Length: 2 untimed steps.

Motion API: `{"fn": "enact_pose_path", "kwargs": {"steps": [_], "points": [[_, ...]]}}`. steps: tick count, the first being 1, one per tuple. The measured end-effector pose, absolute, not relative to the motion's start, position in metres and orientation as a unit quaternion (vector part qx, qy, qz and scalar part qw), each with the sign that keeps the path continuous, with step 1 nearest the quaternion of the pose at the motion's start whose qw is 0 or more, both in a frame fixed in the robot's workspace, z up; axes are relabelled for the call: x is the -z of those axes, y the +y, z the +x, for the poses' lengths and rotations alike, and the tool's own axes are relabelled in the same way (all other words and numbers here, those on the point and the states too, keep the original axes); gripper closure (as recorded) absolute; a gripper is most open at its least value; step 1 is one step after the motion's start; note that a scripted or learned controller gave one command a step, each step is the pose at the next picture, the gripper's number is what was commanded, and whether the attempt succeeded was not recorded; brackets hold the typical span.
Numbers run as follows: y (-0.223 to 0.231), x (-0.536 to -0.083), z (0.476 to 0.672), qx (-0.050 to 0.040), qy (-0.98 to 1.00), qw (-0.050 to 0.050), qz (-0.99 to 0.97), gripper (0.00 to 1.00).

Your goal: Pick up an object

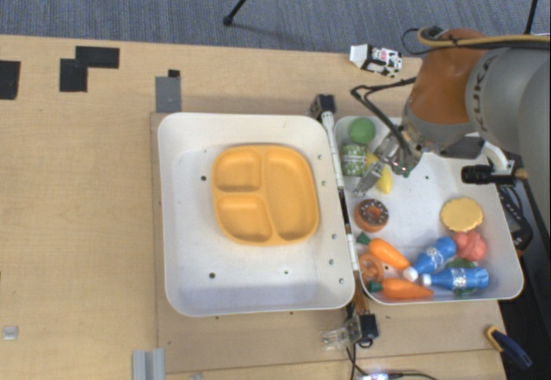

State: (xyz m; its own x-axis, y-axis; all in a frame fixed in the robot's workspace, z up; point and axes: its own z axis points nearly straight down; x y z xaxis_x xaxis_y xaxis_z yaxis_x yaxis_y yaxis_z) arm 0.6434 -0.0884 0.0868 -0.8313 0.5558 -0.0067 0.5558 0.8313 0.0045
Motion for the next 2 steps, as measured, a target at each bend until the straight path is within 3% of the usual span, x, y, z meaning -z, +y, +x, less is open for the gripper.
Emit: {"fn": "enact_pose_path", "kwargs": {"steps": [1,2], "points": [[-0.088,-0.099,0.646,-0.0019,0.957,0.008,0.289,1.0],[-0.018,-0.187,0.632,-0.0016,0.972,0.004,0.236,1.0]]}}
